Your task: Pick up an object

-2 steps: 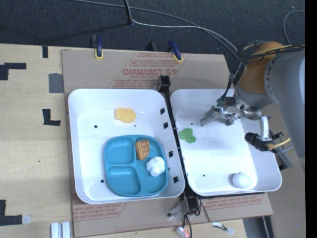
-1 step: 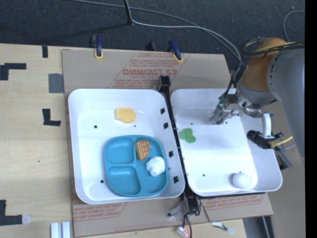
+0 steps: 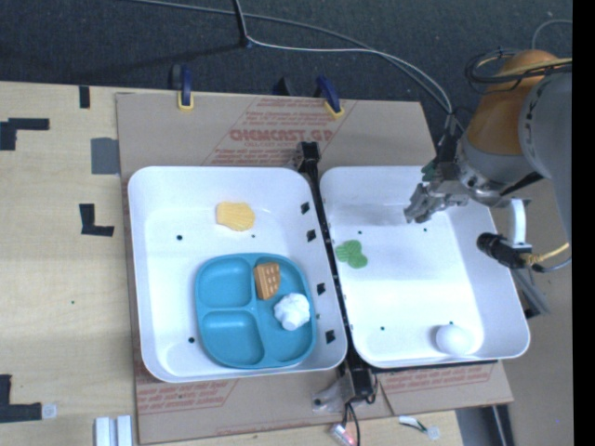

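The left white plastic bin (image 3: 153,203) holds a flat yellow chip-shaped piece (image 3: 235,216) lying loose near its upper middle, and below it a blue three-compartment plastic tray (image 3: 218,333). In the tray's narrow right-hand compartment a small tan waffle-patterned piece (image 3: 267,280) sits at the top end, and a crumpled white lump (image 3: 292,311) rests just below it, partly over the compartment's divider.

The right white plastic bin (image 3: 483,277) holds a small green leafy-looking piece (image 3: 351,255) close to its left wall, and a white ball-like object (image 3: 455,338) near the lower right corner (pale against the white floor, so its outline is faint). These are well apart from each other.

The two-finger gripper (image 3: 416,210) hangs over the upper part of the right bin, with nothing seen between its fingers; whether they are spread or closed I cannot tell.

The nearest candidate is probably the green piece, down and to the left of the gripper. To do this well, centre over it before descending, keep clear of the bin wall beside it, and go fully to the floor, since the piece looks flat and easy to skim over.
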Motion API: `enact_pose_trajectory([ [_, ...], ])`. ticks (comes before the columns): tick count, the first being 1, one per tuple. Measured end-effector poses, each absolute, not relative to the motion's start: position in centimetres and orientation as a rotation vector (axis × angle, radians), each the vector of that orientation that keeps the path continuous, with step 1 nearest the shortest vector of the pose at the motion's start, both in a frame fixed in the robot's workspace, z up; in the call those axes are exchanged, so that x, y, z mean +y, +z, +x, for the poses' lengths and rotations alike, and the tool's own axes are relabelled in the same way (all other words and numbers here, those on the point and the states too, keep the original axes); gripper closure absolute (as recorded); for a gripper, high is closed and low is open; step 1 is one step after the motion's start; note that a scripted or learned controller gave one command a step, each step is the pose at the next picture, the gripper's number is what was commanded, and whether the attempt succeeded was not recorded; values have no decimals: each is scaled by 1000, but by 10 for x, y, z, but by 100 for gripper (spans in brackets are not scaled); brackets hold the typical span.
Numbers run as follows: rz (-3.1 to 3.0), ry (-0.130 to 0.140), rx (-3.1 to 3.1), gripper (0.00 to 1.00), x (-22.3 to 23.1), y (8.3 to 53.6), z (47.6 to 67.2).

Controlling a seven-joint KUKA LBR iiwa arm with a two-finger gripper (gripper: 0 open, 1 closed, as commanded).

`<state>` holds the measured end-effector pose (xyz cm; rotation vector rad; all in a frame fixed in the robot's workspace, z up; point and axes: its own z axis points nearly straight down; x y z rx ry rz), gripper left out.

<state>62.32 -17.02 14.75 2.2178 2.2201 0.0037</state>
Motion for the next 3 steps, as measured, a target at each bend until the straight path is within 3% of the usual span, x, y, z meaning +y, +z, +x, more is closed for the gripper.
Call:
enact_pose_trajectory([
  [2,2219,3,2220,100,-160,244,626],
  [3,2217,2,2226,100,-105,249,612],
])
